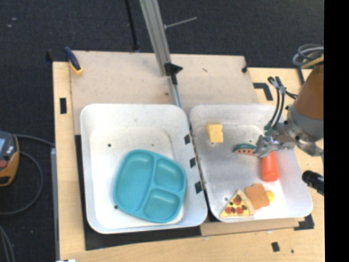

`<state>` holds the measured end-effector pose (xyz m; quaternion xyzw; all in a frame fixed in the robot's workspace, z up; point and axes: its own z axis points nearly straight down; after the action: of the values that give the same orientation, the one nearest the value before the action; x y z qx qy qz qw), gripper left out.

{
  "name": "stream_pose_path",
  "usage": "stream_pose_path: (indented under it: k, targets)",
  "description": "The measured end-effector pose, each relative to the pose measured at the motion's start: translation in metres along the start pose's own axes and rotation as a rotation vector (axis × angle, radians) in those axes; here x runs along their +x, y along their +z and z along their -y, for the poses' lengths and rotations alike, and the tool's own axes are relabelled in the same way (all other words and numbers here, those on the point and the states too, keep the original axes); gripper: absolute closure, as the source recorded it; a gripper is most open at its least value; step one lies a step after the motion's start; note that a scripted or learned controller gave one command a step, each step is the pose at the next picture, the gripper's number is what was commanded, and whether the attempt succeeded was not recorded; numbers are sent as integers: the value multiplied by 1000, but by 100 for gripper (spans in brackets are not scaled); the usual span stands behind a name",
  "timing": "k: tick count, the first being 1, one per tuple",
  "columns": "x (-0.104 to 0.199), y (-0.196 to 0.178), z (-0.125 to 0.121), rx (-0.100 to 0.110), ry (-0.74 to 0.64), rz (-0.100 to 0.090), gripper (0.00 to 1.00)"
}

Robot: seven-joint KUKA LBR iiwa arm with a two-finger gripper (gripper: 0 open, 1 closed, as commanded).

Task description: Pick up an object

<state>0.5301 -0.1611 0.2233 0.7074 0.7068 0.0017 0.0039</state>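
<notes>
Pizza slice (238,206) and bread piece (258,195) lie nearest in the right bin (218,173). Orange cylinder (269,167) stands just below the gripper (265,145), long axis running near-to-far. Gripper opening cannot be determined. Carrot (245,149) lies crosswise just left; yellow block (215,133) beyond.

The grey metal arm (305,119) wears a broad orange band above its wrist. Thin dark cables (279,100) loop alongside it.

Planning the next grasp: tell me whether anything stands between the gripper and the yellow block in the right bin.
Nothing visible does. The gripper sits over the right bin beside the orange cylinder; bare bin floor lies between it and the yellow block.
</notes>
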Motion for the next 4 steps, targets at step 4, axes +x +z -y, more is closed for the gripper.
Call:
stream_pose_path:
  k: [4]
  targets:
    - [155,-26,-27,9,-8,-4,100]
